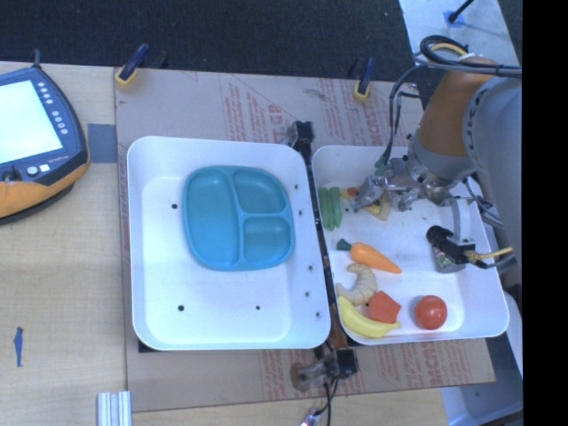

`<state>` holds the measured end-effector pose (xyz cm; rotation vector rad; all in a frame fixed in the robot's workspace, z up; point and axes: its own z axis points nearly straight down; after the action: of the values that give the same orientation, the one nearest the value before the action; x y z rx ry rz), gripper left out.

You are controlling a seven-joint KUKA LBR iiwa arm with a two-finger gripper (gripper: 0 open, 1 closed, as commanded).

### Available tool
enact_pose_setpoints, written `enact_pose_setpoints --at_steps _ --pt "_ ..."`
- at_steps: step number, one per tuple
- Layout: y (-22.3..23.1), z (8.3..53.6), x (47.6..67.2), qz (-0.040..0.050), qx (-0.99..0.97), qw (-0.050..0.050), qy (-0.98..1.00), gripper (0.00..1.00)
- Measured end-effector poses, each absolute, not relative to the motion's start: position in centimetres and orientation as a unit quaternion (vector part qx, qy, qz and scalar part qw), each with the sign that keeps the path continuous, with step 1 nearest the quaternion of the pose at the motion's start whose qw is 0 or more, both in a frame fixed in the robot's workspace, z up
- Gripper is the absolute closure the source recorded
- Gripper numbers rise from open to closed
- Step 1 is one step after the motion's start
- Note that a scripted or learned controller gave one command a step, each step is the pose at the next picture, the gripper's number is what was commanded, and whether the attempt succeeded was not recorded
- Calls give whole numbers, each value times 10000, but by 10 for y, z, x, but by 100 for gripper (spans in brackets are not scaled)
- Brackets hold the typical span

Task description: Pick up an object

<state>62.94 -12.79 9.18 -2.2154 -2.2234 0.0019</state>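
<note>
Since the task names no particular object, any loose item qualifies, and all such items lie in the right bin (pixel 493 316), which explains why the arm (pixel 461 118) is reaching over that bin's far half from the right side. The left bin (pixel 135 238) holds a blue divided plate (pixel 238 217), lying flat and well clear of its walls; it is too broad to be a likely first pick. The two bins stand touching along their inner rims, so the wall between them limits any sideways sweep on the left of the toy food. The gripper (pixel 383 198) hangs low over the far left part of the right bin, just beside a green pod (pixel 330 207) that lies along the dividing wall, with a small yellow piece (pixel 373 209) directly at its tip. Whether the gripper is apart or together cannot be told at this angle, and nothing is seen held in it. Nearer the camera lie a banana (pixel 362 322) against the near rim, a carrot (pixel 375 257) in mid-bin, a tomato (pixel 430 312), a red wedge (pixel 383 307) touching the banana, and a pale knobbly piece (pixel 362 280) between carrot and banana. In my judgement the carrot and tomato have the most open floor around them. The pod and banana, hard against walls, leave little room for a descent.
</note>
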Motion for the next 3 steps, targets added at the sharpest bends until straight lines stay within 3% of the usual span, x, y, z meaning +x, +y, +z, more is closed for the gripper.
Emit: enact_pose_setpoints --at_steps 1,2,3 --pt "-129 102 629 14 -7044 23 -7098 100" --pt "-129 102 629 17 -7041 24 -7101 0" --pt "-113 93 656 31 -7059 17 -7083 0"
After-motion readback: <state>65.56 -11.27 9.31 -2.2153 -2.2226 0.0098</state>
